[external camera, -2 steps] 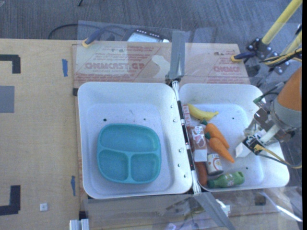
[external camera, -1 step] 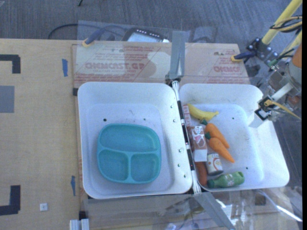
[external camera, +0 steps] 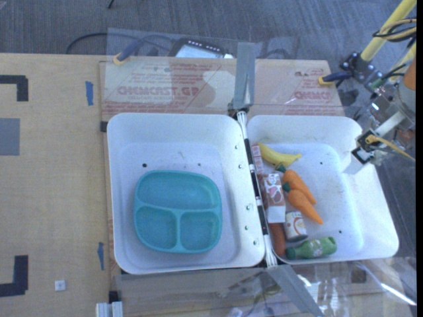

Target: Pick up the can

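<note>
The can [external camera: 295,225] is small, with a red and white label, and lies in the right bin [external camera: 357,223] near its front left corner. It rests between an orange carrot [external camera: 303,203] behind it and a green bottle [external camera: 312,247] in front of it. My gripper [external camera: 360,156] hangs over the right bin's far right rim, well to the right of the can and apart from it.
A yellow banana [external camera: 277,155], a second carrot [external camera: 295,181] and a long red-brown packet [external camera: 272,195] lie along the right bin's left wall. A red item [external camera: 278,242] sits beside the bottle. The left bin [external camera: 125,177] holds a teal divided plate [external camera: 177,211].
</note>
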Controlling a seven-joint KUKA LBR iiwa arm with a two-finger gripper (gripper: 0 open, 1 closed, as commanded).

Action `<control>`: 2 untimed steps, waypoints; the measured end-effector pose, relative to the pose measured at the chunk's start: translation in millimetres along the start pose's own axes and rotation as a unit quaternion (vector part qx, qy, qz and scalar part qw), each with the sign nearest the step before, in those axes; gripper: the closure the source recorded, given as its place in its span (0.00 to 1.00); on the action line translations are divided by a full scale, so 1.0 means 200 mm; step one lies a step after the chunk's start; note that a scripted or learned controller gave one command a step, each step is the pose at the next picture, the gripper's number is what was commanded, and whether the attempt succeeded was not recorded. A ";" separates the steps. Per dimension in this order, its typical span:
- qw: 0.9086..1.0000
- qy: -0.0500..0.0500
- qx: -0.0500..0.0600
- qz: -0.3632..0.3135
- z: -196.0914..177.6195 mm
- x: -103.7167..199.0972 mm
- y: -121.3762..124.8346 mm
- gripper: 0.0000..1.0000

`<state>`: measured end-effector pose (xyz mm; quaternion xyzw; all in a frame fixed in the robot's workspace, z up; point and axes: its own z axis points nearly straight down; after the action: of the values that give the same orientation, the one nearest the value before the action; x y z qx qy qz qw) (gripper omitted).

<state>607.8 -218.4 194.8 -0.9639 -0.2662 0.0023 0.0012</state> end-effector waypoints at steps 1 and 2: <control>1.000 -0.001 0.000 -0.003 -0.05 0.01 -0.01 1.00; 1.000 -0.001 0.000 -0.006 -0.10 0.02 -0.02 1.00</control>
<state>610.2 -213.1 214.3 -0.9623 -0.2718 0.0037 0.0013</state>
